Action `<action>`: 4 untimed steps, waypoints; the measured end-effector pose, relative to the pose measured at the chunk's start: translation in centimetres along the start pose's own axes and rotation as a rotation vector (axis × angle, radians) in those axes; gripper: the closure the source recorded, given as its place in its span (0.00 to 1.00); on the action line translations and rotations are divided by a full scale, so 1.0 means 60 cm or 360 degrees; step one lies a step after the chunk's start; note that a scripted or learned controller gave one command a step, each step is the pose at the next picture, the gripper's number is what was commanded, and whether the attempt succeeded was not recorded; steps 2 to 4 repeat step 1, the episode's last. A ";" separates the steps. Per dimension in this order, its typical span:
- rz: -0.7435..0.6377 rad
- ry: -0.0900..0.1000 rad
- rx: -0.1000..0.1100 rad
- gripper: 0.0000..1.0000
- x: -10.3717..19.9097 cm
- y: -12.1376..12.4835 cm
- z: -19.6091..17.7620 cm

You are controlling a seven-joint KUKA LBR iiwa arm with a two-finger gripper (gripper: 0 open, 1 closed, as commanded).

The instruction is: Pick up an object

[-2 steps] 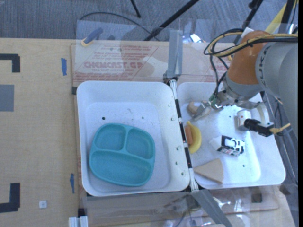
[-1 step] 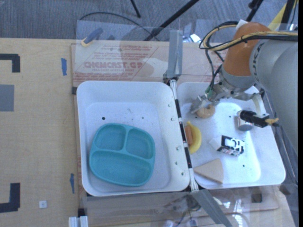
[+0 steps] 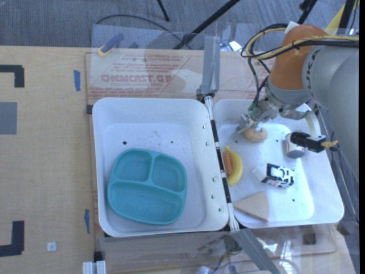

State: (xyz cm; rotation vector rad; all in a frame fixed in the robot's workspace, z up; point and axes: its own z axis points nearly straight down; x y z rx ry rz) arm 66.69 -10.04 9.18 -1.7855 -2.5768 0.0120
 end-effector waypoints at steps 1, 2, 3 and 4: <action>0.0106 -0.0002 -0.0015 1.00 0.092 0.035 -0.152; 0.0106 -0.0002 -0.0015 1.00 0.092 0.035 -0.152; 0.0106 -0.0002 -0.0015 1.00 0.092 0.035 -0.152; 0.0106 -0.0002 -0.0015 1.00 0.092 0.035 -0.152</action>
